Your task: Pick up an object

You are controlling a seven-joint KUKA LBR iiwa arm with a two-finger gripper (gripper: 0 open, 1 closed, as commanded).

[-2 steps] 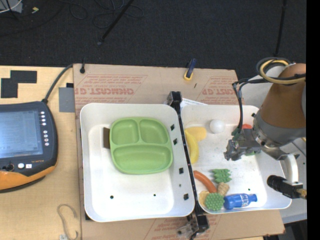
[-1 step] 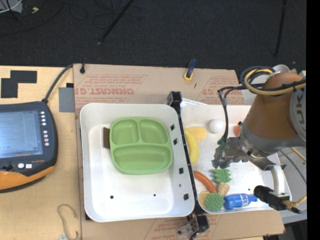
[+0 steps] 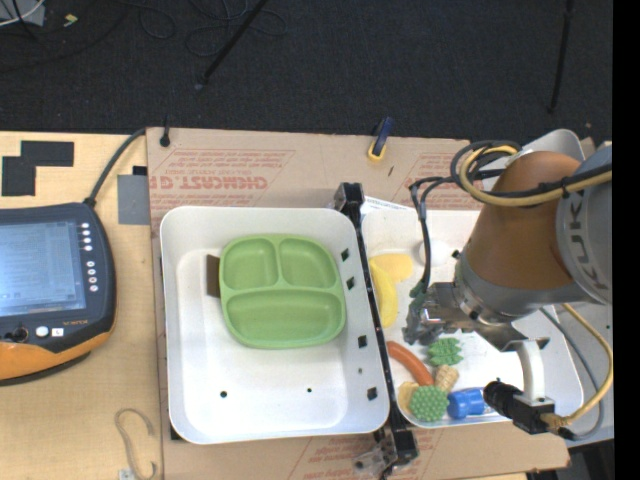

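Gripper [image 3: 432,320]: we find it low in the right bin [image 3: 395,230], above a green leafy toy [image 3: 444,350]; whether it is open or closed we cannot tell, and we see nothing in it. Right bin contents: yellow piece [image 3: 388,276], orange carrot [image 3: 408,361], green studded ball [image 3: 429,402], blue block [image 3: 465,403]. Left bin [image 3: 260,408]: green divided plate [image 3: 281,292] over a brown item [image 3: 213,275]. Table [image 3: 140,388]: tan cardboard surface, grey tablet [image 3: 50,278] at left, blue-and-yellow clamp [image 3: 380,140] at the far edge. Dark carpet [image 3: 300,48] with cables beyond.
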